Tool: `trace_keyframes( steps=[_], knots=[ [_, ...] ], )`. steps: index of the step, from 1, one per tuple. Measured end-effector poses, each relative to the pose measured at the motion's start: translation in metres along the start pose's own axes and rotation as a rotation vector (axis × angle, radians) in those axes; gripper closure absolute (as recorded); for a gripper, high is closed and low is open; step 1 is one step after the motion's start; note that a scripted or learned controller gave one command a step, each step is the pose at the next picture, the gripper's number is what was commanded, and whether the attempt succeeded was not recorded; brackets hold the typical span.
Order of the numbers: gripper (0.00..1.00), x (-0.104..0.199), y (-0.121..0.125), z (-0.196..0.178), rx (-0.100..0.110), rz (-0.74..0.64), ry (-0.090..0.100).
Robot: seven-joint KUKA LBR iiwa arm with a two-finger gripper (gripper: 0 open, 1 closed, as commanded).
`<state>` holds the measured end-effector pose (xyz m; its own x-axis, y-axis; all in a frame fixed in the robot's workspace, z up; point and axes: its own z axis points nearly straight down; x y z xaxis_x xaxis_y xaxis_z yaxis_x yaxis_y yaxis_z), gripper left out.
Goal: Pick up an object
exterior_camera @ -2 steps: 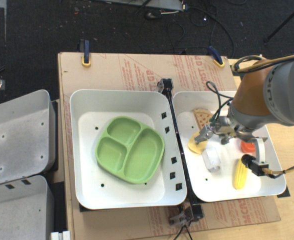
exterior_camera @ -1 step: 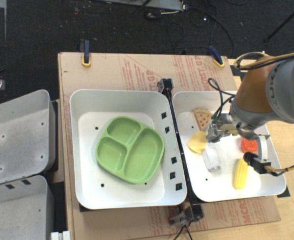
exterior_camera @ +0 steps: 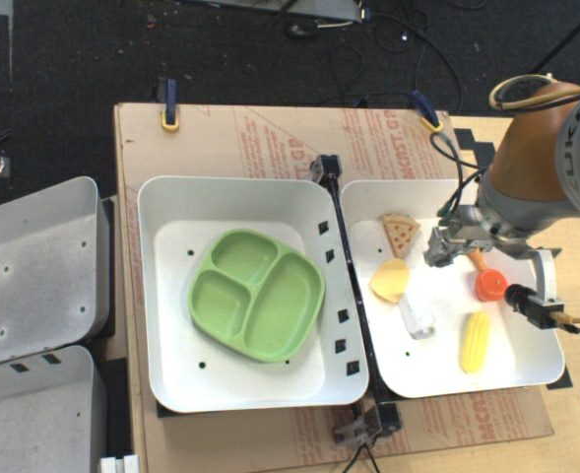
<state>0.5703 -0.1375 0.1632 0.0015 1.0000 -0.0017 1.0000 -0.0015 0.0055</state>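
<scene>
The right bin (exterior_camera: 526, 372) holds several toy foods. A tan pizza slice (exterior_camera: 400, 233) lies near its far left, with a yellow round piece (exterior_camera: 390, 281) below it. A small clear block (exterior_camera: 416, 317) sits near the middle. A yellow corn cob (exterior_camera: 476, 341) lies toward the front right. An orange carrot-like piece (exterior_camera: 487, 281) lies just right of my gripper (exterior_camera: 443, 250). The gripper hangs low over the bin's middle, between the pizza slice and the orange piece. Nothing shows held in it.
A green three-part plate (exterior_camera: 258, 294) lies in the left bin (exterior_camera: 161, 225). The arm (exterior_camera: 536, 166) covers the right bin's far right corner. A black divider (exterior_camera: 344, 264) runs between the bins. White lids (exterior_camera: 33, 264) lie to the left, off the bench.
</scene>
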Motion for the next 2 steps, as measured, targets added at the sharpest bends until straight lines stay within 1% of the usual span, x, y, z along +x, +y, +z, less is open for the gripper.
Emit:
trace_keyframes(
  steps=[1, 2],
  knots=[
    [1.00, 0.000, 0.002, -0.041, 0.001, -0.003, 0.000],
    [1.00, 0.046, 0.002, -0.054, 0.003, -0.009, 0.003]
  ],
)
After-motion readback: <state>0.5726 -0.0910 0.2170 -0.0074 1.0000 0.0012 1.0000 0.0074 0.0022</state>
